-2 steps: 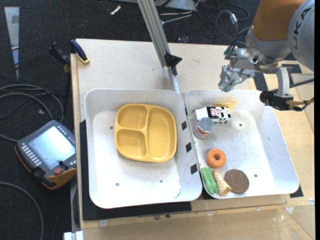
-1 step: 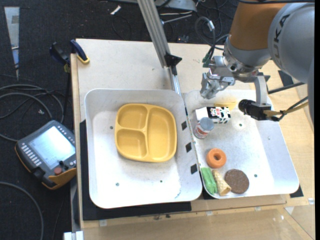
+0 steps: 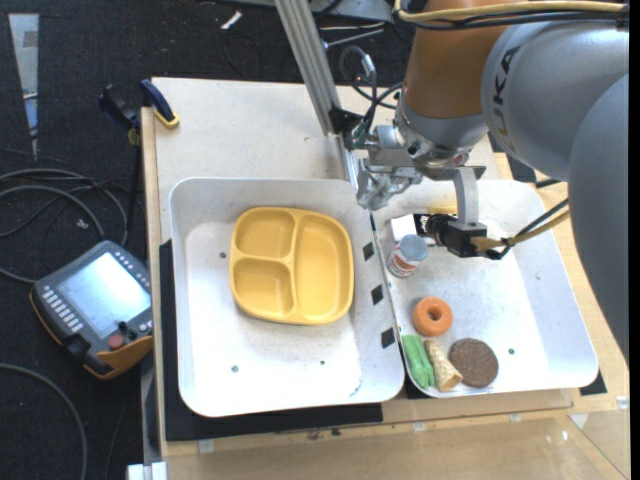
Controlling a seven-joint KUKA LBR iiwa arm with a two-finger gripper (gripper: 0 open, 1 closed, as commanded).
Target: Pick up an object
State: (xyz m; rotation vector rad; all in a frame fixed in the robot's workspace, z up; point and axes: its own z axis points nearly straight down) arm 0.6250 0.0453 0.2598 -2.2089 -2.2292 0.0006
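Note:
The right bin (image 3: 545, 298) holds a small red-and-white can (image 3: 405, 256), an orange donut (image 3: 432, 316), a green pod-shaped piece (image 3: 417, 360), a beige piece (image 3: 443, 364) and a brown round cookie (image 3: 473, 361). A yellow divided plate (image 3: 293, 265) lies in the left bin (image 3: 190, 298). My gripper (image 3: 383, 186) hangs over the back end of the divider between the two bins, just behind and left of the can. I see nothing held in it.
A black block on a cable (image 3: 462, 235) hangs below the wrist, right of the can. A slanted metal pole (image 3: 310, 58) rises behind the bins. A teach pendant (image 3: 95, 308) lies on the floor at the left.

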